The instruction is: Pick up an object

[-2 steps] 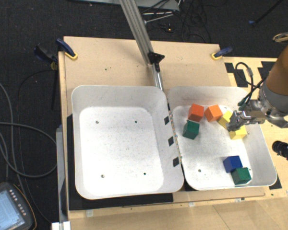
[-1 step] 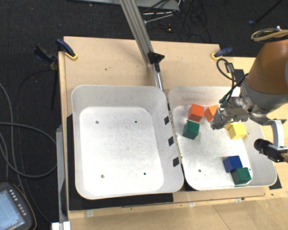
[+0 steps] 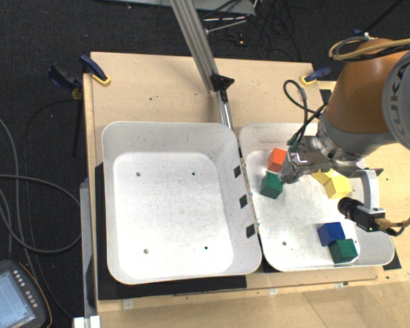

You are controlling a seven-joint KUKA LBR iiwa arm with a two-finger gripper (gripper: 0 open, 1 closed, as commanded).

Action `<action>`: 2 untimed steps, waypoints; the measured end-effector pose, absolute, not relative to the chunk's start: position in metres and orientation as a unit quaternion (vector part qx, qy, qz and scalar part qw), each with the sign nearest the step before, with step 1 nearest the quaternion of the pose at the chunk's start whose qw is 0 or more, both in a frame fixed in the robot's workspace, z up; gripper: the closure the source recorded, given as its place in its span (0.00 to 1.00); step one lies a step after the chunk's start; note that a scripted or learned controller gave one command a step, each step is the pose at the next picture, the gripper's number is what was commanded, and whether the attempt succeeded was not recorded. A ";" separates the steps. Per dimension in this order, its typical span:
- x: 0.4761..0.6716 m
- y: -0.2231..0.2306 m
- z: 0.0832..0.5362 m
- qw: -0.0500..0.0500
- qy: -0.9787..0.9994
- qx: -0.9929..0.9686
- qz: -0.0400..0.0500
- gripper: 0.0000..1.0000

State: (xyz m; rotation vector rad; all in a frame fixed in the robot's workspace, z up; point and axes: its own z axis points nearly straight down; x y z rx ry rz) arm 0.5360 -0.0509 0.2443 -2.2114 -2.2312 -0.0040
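- Camera view: KUKA arm (image 3: 369,94) reaches in from the right, over the right bin (image 3: 297,255).
- Gripper (image 3: 291,171) hangs just beside the green cube (image 3: 271,185) and the orange cube (image 3: 277,159), at the bin's upper left. Grip state: cannot tell, the wrist hides the business end.
- Likely target: green cube, tilted a bit, sitting on the bin floor near the wall shared w/ the left bin (image 3: 171,197). Nothing seen between the tips, so not calling it held.
- Handling, my read: small rigid block, prob. light foam or wood, matte faces, not fragile, shouldn't slip much. Best hold is across two opposite flat faces, square-on; the tilt means a corner pinch could pop it out.
- In the way: orange cube just above it, near enough to get nudged or caught along w/ it. Bin wall close on the left, so little room on that side.
- Yellow block (image 3: 333,183) sits partly under the arm, right of the gripper.
- Blue cube (image 3: 331,233) and dark green cube (image 3: 344,250) touch each other at lower right, well apart from the action.
- Black cable connector (image 3: 355,212) hangs off the wrist above that pair.
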 end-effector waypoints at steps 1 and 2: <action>0.524 -0.001 0.251 0.001 -0.710 -0.704 -0.001 1.00; 0.511 0.053 0.235 0.002 -0.710 -0.704 0.000 1.00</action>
